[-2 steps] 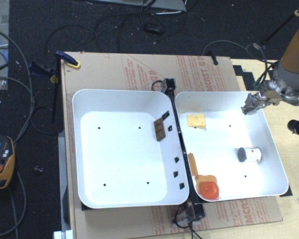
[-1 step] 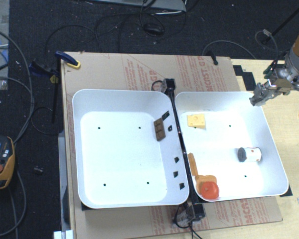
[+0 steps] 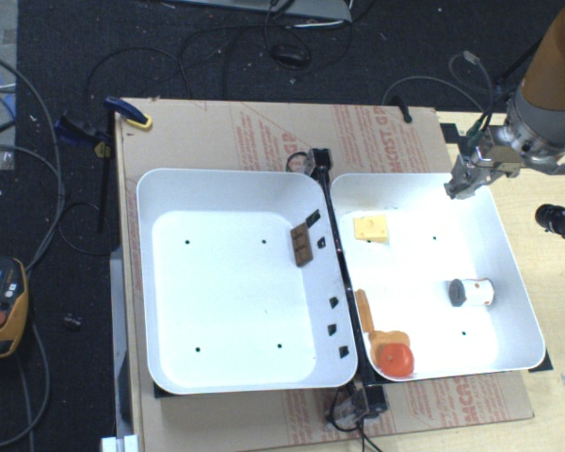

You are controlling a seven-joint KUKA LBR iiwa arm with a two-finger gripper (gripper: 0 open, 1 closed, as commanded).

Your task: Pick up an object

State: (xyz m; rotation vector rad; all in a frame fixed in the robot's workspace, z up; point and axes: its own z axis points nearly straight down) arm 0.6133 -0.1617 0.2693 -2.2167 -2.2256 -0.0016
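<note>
We have not picked anything up yet: our gripper (image 3: 460, 186) hangs over the back corner of the right bin (image 3: 508, 252), and we cannot tell if it is open or closed. The yellow cheese (image 3: 371, 228), the little white cup (image 3: 471, 293) and the red tomato (image 3: 394, 358) all lie in that bin, and a brown bar (image 3: 302, 245) sits in the left bin (image 3: 169, 196). We must go down and grab one.

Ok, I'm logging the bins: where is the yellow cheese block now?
The yellow cheese block lies in the right bin, in its far left corner beside the divider, with the brown chocolate bar just across in the left bin.
</note>
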